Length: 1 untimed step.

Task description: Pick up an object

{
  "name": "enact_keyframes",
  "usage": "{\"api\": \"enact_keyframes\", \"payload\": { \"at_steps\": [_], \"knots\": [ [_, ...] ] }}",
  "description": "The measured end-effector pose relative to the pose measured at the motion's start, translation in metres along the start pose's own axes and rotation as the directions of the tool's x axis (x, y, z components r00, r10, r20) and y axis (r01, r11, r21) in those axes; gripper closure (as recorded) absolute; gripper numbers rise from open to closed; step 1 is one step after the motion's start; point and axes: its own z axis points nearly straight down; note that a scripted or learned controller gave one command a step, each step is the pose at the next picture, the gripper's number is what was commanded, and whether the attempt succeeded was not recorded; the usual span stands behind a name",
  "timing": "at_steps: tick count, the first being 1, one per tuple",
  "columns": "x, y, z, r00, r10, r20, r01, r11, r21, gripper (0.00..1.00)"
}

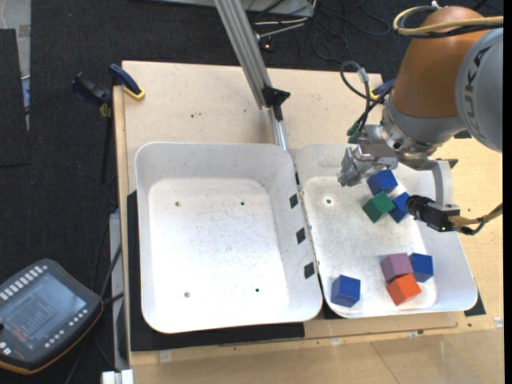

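The right bin (328, 186) holds several small blocks. A blue block (383, 181), a green block (378, 207) and another blue block (401, 207) cluster near its far side. A purple block (394, 266), a blue block (422, 266) and an orange block (403, 288) lie by the near right corner. A lone blue block (346, 290) sits at the near left. My gripper (350, 174) hangs low over the bin's far part, just left of the upper blue block, and I see no block in it.
The left bin (152, 214) sits beside the right one. A slanted metal pole (248, 50) runs down to the bins' far edge. A teach pendant (40, 314) lies at the lower left. Cables (444, 214) trail from the wrist over the right bin.
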Motion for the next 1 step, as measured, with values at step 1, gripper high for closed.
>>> {"api": "enact_keyframes", "payload": {
  "at_steps": [1],
  "knots": [
    [0.0582,-0.0085,0.0144,1.0,0.0,0.0,0.0,1.0,0.002,1.0]
  ]
}}
